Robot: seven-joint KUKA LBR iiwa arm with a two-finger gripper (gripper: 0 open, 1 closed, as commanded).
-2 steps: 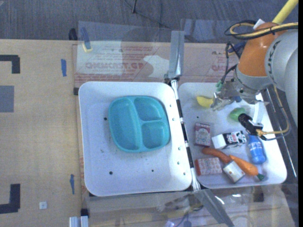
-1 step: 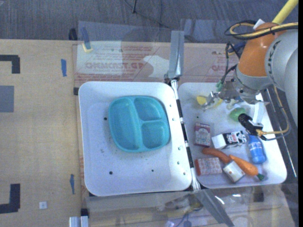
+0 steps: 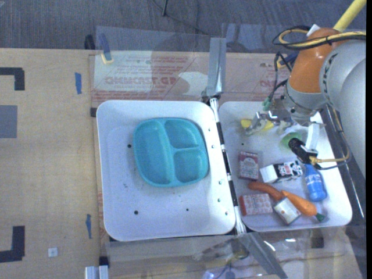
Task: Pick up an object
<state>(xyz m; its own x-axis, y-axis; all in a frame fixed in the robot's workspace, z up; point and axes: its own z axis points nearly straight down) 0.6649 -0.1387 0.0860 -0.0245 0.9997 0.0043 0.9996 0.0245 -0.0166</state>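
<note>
Faint reddish lettering runs across the cardboard sheet (image 3: pixel 152 74) behind the bins, too blurred to read.

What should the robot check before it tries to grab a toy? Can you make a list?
1. Gripper is over the right bin: ok.
2. Something is already held: cannot tell.
3. Yellow item lies close beside the gripper: ok.
4. Carrot has room around it: not ok, boxes touch it.
5. Blue bottle lies away from the arm: ok.
6. Left bin holds the teal plate: ok.
</note>
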